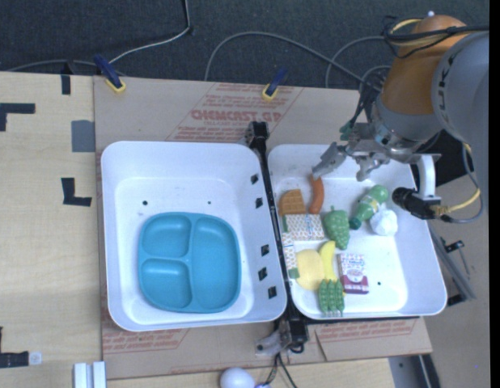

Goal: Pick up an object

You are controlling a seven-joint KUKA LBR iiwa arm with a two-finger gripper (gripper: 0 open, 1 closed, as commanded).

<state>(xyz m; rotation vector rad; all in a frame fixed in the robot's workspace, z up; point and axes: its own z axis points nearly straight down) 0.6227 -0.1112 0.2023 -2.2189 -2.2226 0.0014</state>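
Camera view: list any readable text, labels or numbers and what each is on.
"CHEMCAST GP": red print on the brown cardboard sheet under the bins, repeated faintly along its front edge, unreadable there.
Small red-and-white packet in the right bin: printed label, too small to read.
Patterned card beside the broccoli: print too blurred to read.

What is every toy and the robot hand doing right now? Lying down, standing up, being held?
Gripper: above the right bin's far end, nothing visibly between its fingers.
Hot dog: lying flat, not held.
Green bottle: lying on its side.
Banana: lying flat among the toys.
Red-and-white packet: lying flat.
Blue divided plate: flat in the left bin, nothing on it.
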